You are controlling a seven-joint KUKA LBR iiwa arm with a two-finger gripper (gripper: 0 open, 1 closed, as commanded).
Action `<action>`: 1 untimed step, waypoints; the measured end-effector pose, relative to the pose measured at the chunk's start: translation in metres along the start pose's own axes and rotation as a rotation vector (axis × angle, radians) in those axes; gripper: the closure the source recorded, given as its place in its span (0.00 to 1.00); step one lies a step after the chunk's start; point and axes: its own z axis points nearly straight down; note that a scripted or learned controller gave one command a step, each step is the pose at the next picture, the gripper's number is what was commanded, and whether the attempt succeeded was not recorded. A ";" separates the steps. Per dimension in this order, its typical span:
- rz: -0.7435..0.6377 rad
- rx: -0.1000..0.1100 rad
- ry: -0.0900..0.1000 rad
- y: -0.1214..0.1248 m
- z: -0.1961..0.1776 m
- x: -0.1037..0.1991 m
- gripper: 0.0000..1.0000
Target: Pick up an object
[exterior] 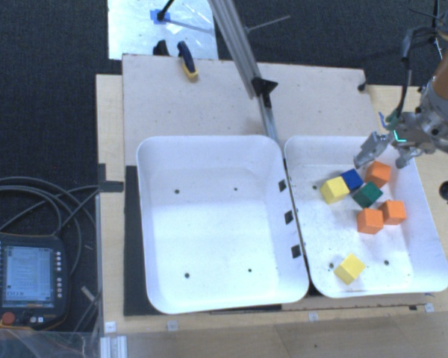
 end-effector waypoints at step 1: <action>0.002 0.004 0.000 -0.005 0.043 -0.003 0.00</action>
